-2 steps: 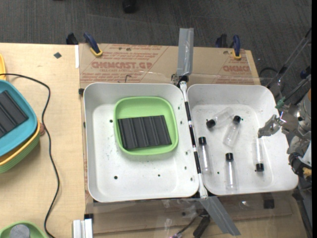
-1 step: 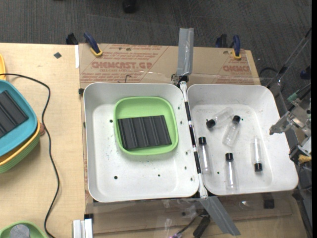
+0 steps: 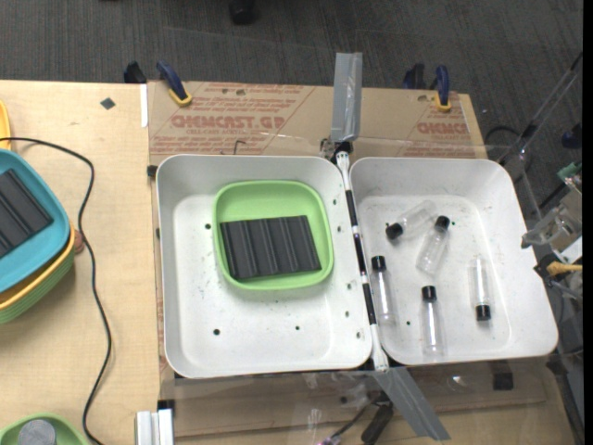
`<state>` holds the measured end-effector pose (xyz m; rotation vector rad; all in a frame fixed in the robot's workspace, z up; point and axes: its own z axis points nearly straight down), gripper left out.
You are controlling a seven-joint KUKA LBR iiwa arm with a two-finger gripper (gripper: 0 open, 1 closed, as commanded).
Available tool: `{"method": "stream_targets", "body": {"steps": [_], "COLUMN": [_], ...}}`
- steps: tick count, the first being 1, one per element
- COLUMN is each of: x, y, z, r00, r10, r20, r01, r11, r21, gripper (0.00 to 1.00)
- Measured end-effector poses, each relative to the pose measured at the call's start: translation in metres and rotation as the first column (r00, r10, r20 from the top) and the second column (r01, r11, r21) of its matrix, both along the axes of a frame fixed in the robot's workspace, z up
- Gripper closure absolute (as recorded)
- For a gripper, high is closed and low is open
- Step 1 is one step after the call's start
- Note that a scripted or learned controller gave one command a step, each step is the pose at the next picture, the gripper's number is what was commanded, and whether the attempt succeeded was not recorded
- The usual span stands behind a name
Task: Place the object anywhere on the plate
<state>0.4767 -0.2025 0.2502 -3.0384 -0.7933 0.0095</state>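
Note:
A green square plate [image 3: 320, 213] lies in the left white bin [image 3: 185, 313], toward its back. A dark ridged mat [image 3: 271, 247] covers the plate's floor. Several clear vials with black caps lie scattered in the right white bin [image 3: 519, 341]. One vial [image 3: 415, 221] is near the back, and another [image 3: 434, 247] lies beside it. A third vial [image 3: 381, 293] rests along the left wall. Two more vials [image 3: 432, 324] [image 3: 480, 287] lie toward the front and right.
Both bins rest on a cardboard sheet [image 3: 241, 117] held by blue clamps [image 3: 172, 82]. A teal and green stack of bowls [image 3: 28, 239] and a black cable [image 3: 93, 276] lie on the wooden bench at the left. Equipment [image 3: 556, 235] stands beyond the right bin's edge.

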Motion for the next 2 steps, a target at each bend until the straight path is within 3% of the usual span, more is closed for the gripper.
{"method": "stream_targets", "body": {"steps": [1, 2], "x": [0.004, 0.0], "y": [-0.015, 0.007], "z": [0.013, -0.009], "r00": [0.953, 0.954], "r10": [-0.301, -0.301], "r20": [0.0, 0.0], "r01": [0.301, 0.301], "r11": [0.953, 0.954], "r21": [-0.002, -0.001], "gripper": [0.0, 0.0]}}
